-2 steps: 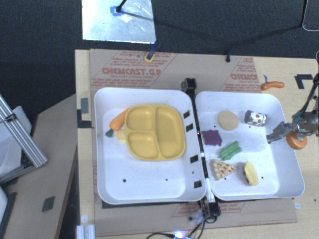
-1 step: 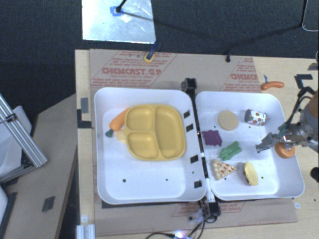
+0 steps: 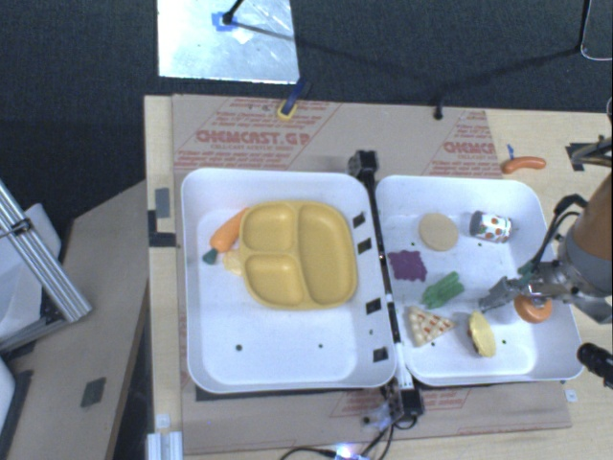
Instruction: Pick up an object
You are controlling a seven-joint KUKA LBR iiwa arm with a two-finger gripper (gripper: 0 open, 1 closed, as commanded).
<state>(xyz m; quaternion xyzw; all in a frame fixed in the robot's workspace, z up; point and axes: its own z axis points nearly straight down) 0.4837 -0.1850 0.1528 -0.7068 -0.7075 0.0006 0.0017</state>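
Near rim, right bin (image 3: 551, 367): lemon wedge (image 3: 481, 334) and pizza slice (image 3: 428, 326) at 5 o'clock, just beside each other.

Pincer (image 3: 508, 295) low at 3 o'clock, finger state: cannot tell. Orange piece (image 3: 533, 308) touching its wrist side, not seen between fingers.

Step, by judgement: approach, nothing lifted. Next move needs descent onto one target; green leaf (image 3: 442, 288) nearest tip, purple piece (image 3: 409, 265) beyond.

Room: bare floor around tip; right wall close behind arm.

Far: cookie (image 3: 440, 231), can (image 3: 490, 226) at 12 o'clock.

Arm (image 3: 592, 247): we lose most of it past the right edge.
Claw (image 3: 508, 295): we cannot tell how its tips stand.
Orange thing (image 3: 533, 308): half covered by the claw; we cannot name it.
Carrot (image 3: 226, 230): its end slips under the yellow tray (image 3: 295, 254).
Cup (image 3: 490, 225): print too small to read.
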